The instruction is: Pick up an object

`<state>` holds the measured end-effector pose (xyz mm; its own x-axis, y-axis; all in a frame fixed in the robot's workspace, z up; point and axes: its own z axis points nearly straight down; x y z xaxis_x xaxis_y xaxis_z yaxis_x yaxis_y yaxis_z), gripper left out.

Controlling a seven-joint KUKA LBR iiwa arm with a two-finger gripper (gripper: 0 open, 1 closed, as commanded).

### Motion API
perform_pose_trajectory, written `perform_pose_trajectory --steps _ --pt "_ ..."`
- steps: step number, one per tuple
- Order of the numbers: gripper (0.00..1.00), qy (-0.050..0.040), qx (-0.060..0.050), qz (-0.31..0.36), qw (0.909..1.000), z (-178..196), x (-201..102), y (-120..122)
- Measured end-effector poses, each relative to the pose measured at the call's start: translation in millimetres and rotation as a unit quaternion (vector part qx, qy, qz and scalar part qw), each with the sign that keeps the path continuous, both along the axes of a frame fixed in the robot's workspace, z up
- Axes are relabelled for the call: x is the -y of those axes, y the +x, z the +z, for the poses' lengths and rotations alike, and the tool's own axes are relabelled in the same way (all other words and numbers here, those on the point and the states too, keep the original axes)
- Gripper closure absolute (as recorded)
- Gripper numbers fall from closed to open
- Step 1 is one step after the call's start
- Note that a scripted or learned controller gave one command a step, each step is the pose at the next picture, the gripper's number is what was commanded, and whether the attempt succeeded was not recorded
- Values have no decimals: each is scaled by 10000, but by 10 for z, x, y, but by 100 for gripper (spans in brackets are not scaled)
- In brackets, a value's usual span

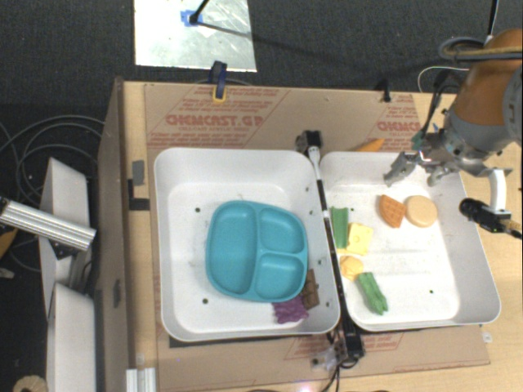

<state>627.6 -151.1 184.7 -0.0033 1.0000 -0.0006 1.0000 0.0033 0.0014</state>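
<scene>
Hovering over the far right part of the right bin [478, 296], with the jaws [417, 168] spread apart and nothing between them; two grey fingers [400, 170] splayed outward, one toward the bin's middle, the other toward the arm. Reaching in from the right: grey arm [482, 129] with orange band [490, 80] above the wrist. Lying just below the jaws, apart from them: a round tan disc [422, 211], perhaps a toy cookie or bun, touching an orange waffle-like piece [392, 211] on its left. Nearer the divider between the bins: a green stick [339, 226] upright along the left wall, a yellow block [359, 238] just beside it, a small pale yellow piece [351, 266] below that, and a green pod-shaped toy [373, 291] tilted toward the near edge. Poking over the far rim of the right bin: an orange carrot-like tip [370, 145]. Resting in the left bin [176, 186]: a teal divided plate [257, 251] with three compartments, and at its near right corner a purple lump [288, 310] touching a small brown piece [311, 292]. Carrying both bins: a brown printed board on the tabletop [245, 117]. Beyond the board, on dark floor: a shiny silver sheet [194, 23] with a blue mark.
</scene>
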Motion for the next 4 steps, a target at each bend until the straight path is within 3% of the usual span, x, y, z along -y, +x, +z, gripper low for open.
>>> perform_pose_trajectory --steps 1,2,3,4 --pt "0 -17 40 -6 10000 -997 159 -146" --pt "100 -16 78 1 10000 -811 157 -109" --pt "100 -34 73 -18 10000 325 585 139" --pt "100 17 -17 26 10000 203 -197 -279"
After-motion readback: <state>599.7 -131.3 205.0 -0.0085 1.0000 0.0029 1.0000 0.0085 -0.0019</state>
